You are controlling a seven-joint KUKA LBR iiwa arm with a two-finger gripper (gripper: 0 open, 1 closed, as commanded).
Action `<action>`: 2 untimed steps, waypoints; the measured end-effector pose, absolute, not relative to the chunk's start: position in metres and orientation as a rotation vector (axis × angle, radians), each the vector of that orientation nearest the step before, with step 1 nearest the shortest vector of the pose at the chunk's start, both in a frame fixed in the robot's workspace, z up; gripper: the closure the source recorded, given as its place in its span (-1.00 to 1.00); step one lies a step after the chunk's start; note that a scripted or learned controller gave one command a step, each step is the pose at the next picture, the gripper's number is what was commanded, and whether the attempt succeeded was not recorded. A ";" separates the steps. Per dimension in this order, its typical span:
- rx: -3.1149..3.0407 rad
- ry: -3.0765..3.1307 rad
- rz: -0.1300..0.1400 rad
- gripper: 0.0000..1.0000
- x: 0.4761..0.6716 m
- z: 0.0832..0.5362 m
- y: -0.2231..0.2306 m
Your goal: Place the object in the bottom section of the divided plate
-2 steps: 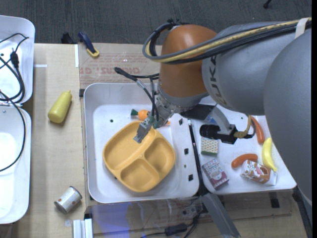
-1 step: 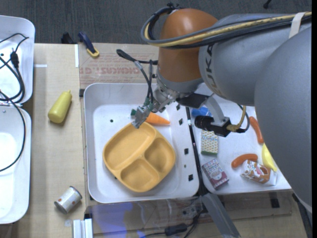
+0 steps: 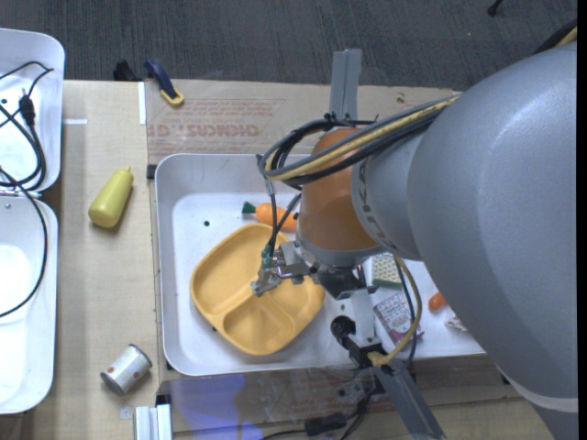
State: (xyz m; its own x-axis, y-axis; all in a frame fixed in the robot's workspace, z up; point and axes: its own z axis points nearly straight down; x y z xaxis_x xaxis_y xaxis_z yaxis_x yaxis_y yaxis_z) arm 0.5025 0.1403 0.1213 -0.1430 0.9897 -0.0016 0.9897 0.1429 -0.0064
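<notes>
A grey robot arm (image 3: 477, 209) reaches over a white bin (image 3: 174, 246) holding a yellow divided plate (image 3: 234, 291). Its claw (image 3: 268, 278) sits above the plate. A toy carrot (image 3: 271, 214) lies just behind the plate.

a yellow divided plate (image 3: 240, 291) lies flat in the bin, a toy carrot (image 3: 272, 214) just beyond its rim.

One yellow divided plate (image 3: 252, 291), one toy carrot (image 3: 271, 214), one yellow squeeze bottle (image 3: 111, 199), one small metal can (image 3: 126, 368), one blue-and-yellow clamp (image 3: 162, 82), two white bins (image 3: 170, 246).
</notes>
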 end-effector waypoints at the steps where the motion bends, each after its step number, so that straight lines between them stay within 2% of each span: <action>1: -2.081 -2.354 0.006 -1.00 0.487 0.274 0.111; 2: -2.078 -2.356 0.013 1.00 0.488 0.281 0.110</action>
